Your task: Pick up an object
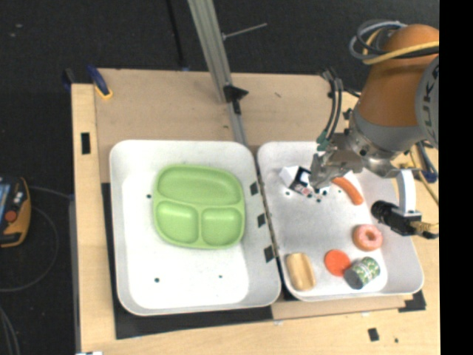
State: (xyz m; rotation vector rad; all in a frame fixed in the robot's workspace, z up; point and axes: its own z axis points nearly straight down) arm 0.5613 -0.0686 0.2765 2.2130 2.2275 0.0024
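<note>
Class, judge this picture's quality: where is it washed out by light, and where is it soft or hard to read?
Camera view: the white bins glare, nearly washed out; the tray reads crisply; the gripper is soft, blurring with the small item below it; the dark floor around the bench loses detail.

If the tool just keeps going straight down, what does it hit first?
Probably the small blue-and-white item beneath the tool in the right bin; otherwise bare bin floor. Depth is hard to judge from this slant.
</note>
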